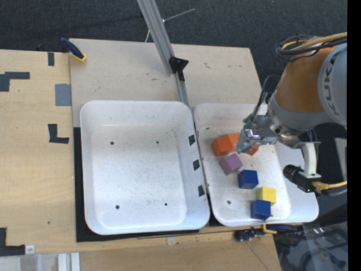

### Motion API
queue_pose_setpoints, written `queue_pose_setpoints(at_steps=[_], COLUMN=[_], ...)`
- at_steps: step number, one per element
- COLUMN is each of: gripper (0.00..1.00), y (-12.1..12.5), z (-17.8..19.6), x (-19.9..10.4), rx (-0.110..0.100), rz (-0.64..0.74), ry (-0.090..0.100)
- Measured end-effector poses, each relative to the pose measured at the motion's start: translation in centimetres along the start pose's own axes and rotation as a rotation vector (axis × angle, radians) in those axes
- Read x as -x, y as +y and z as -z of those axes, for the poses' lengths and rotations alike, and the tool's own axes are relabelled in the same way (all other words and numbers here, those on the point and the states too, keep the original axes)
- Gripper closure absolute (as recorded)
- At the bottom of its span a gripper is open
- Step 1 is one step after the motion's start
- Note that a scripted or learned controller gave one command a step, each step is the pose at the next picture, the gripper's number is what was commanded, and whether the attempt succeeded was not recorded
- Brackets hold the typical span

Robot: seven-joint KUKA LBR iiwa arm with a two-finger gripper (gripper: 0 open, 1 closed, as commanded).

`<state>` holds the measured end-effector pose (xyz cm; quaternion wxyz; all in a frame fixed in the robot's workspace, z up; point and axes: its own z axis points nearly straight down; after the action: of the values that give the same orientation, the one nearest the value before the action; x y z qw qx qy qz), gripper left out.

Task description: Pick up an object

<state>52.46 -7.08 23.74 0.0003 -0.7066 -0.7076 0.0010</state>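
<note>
The left bin (135,168) stands at nine o'clock. In the right bin (225,208) the orange block (223,145) lies at its twelve o'clock, probably the target, because the gripper (246,145) is just beside it; its grip I cannot tell.
</note>
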Motion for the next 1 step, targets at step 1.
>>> queue_pose_setpoints(at_steps=[1], gripper=[1.00], y=[1.28], z=[-1.22], x=[-4.97], rx=[-0.001], rz=[0.004], ry=[0.002])
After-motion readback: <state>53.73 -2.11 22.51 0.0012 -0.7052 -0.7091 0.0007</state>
